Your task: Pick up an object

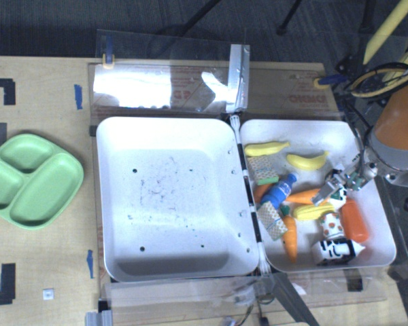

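Wooden bench (47, 87) carries two white bins: the left bin (170, 195) bare, the right bin (377, 250) crowded with toy food, bananas (306, 160), carrots (290, 236) and a blue bottle (279, 190). A green divided plate (30, 180) sits far left. The gripper (336, 185) hangs over the pile; whether its pincer is apart or together, I cannot tell

Nothing here can truly be read from where I stand. The cardboard sheet (296, 90) at twelve o'clock, behind the right bin (384, 250), carries faint reddish printing, too blurred to make out. The small black-and-white toy (336, 249) at five o'clock bears dark marks that form no legible letters.
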`<state>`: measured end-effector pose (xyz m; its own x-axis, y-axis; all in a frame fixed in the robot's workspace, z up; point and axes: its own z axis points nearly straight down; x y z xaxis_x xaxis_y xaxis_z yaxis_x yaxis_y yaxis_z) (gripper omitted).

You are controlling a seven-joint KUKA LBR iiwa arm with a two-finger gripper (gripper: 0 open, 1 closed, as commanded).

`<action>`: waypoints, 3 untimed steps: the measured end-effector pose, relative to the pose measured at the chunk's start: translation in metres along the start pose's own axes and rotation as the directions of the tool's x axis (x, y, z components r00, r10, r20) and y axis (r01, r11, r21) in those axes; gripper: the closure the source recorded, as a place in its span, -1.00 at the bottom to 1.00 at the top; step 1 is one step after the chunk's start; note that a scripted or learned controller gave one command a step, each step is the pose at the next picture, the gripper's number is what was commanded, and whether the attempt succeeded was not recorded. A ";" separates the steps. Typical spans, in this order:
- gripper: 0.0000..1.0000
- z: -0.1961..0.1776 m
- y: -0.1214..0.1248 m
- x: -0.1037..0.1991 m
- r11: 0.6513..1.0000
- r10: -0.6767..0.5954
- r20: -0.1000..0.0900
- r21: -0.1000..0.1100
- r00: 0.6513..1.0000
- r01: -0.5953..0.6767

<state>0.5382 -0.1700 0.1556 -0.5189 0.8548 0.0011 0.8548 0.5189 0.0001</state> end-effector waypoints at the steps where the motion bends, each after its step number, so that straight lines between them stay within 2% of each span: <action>1: -1.00 0.040 0.020 -0.033 0.989 -0.148 0.027 -0.019 0.989 0.149; 2: -1.00 -0.036 0.064 -0.055 0.955 -0.298 0.007 -0.003 0.955 0.298; 3: -1.00 0.044 0.066 -0.072 0.914 -0.406 0.017 -0.012 0.914 0.406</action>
<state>0.6320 -0.1978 0.1110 -0.8211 0.5705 -0.0165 0.5704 0.8213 0.0120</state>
